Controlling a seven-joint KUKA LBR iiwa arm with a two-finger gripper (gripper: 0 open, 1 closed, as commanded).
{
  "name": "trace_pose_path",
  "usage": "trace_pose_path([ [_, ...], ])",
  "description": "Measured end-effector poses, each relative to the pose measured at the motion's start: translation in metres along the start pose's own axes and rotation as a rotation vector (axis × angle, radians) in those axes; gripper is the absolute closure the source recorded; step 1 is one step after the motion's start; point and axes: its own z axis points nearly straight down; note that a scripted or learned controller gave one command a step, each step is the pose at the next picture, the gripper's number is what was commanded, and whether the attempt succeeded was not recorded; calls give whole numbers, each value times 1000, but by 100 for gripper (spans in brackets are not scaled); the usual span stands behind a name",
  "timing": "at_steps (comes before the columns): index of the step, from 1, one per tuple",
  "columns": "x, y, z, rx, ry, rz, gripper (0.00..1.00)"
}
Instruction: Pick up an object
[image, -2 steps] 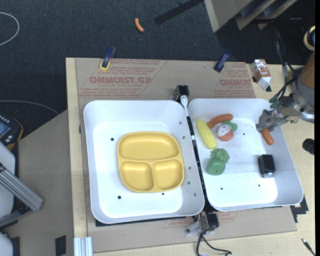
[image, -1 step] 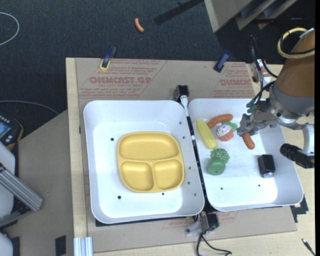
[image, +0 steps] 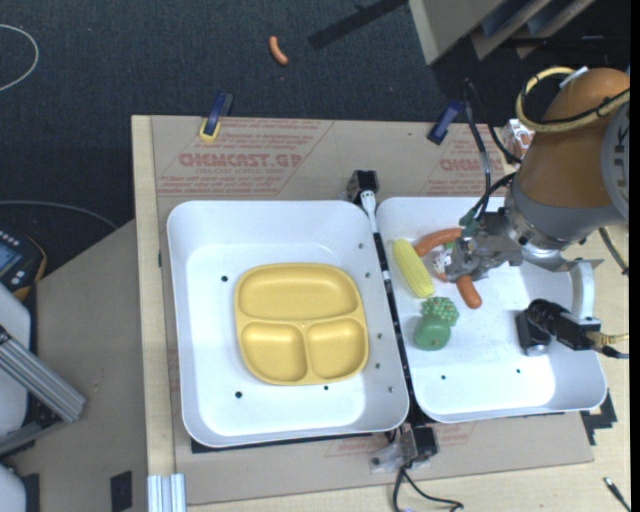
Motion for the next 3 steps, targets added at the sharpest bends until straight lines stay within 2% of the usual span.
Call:
trace_pose_path([
  [2, 108, -12, -19, -4, 0, -2, 100],
  [3, 152, -19, -2, 2, -1, -1, 100],
])
